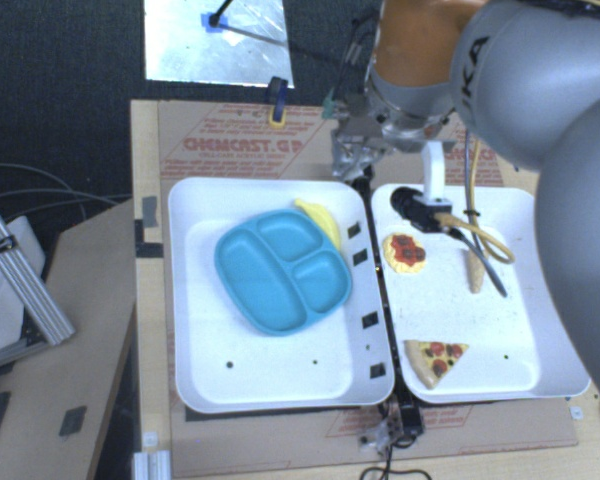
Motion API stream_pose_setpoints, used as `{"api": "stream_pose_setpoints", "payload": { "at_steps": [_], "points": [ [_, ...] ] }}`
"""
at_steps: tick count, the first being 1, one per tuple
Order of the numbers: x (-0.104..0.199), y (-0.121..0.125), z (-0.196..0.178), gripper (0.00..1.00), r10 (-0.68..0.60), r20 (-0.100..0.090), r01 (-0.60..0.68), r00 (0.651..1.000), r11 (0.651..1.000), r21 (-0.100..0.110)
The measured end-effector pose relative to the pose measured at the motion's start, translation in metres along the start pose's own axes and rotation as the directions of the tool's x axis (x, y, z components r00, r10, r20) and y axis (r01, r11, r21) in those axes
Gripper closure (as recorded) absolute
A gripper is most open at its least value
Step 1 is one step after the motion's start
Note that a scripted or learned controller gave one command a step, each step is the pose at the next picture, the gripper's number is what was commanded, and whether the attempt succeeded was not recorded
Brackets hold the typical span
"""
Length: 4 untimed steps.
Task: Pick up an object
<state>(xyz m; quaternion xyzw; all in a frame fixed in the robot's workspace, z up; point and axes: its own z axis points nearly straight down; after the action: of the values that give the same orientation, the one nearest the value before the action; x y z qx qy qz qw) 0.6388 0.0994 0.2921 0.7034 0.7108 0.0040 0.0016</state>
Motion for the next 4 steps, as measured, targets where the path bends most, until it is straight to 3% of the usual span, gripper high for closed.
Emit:
{"api": "stream_pose_setpoints", "payload": {
  "at_steps": [1,2,3,4],
  "points": [
    [0.034,0.031,0.022,1.00,0.005,0.002,-0.005,1.000,1.000,0.003],
    [0.109,0.030,0.041,1.00,0.002,0.001,-0.002,1.000,1.000,0.005],
    [0.137,0.033,-0.155,1.00,0.003,-0.004,-0.003,1.000,1.000,-0.011],
    [0.135,0.015,-0.181,1.00,0.005,0.001,-0.005,1.000,1.000,0.004]
  ]
}}
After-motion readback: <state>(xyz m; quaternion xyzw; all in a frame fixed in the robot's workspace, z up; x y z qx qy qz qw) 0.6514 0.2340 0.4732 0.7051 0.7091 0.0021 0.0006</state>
